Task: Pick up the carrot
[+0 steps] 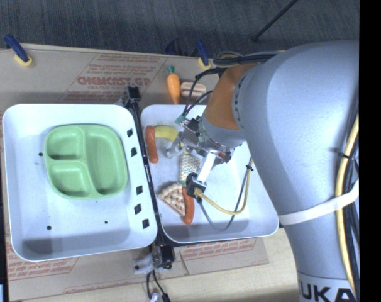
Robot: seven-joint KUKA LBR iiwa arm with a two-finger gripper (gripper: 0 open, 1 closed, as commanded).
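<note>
Small orange green-topped carrot (172, 87) | on table (65, 74), past white right bin (222, 236) far rim, long axis up-view | gripper (185, 137) over bin, just down-view (grip: cannot tell)

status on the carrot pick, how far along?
Done: nothing visible. The carrot lies on the bench outside the right bin, just past its far rim. In hand: the gripper is down inside that bin beside a yellow piece, apart from the carrot. Left: reach the carrot, close on it, lift.
</note>
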